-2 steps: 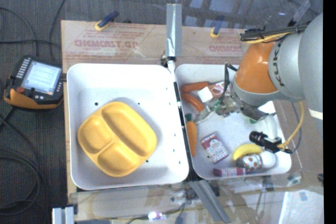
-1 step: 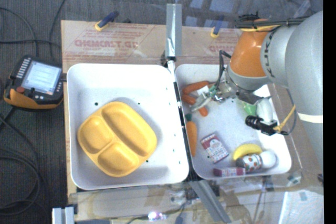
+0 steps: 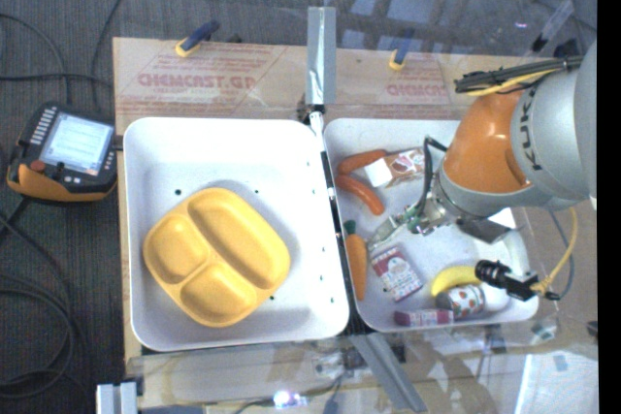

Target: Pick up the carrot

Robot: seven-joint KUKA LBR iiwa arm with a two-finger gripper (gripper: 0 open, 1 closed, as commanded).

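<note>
Item log, my remote feed, overhead cam.

1. Carrot [image 3: 357, 267]: orange, slim, tapered, smooth skin. It lies lengthwise in the right bin [image 3: 439, 252], tight along the bin's left wall, in the near half.
2. Gripper [image 3: 406, 221]: metal w/ a dull sheen, over the mid right bin. It sits up and to the right of the carrot, apart from it. Open or closed: I can't tell from this angle.
3. Arm: grey shell, glossy orange band [image 3: 485, 160], enters from the right.
4. Two sausage shapes [image 3: 361, 196]: orange-red, rounded ends, far-left corner of the right bin.
5. Brown-white packet [image 3: 400, 167]: flat, beside the sausage shapes.
6. Red-white packet [image 3: 396, 270]: flat, rectangular, just right of the carrot.
7. Banana [image 3: 452, 280]: yellow, curved, near side of the right bin.
8. Can [image 3: 468, 301]: red label, on its side, touching the banana.
9. Pink bar [image 3: 419, 316]: narrow, along the near wall.
10. Left bin [image 3: 155, 160]: white, shallow, rounded corners. It holds a yellow plate [image 3: 217, 255], a 3-compartment molded plastic one, set askew.

Surface: brown board bench [image 3: 223, 82] w/ faded red print and two yellow clamps [image 3: 197, 36] at the far edge. A metal rail [image 3: 317, 53] stands between the bins.

Room: dark grey ribbed floor w/ loose cables. A pendant [image 3: 63, 155] w/ a lit screen and orange-black case lies left of the bench.
</note>
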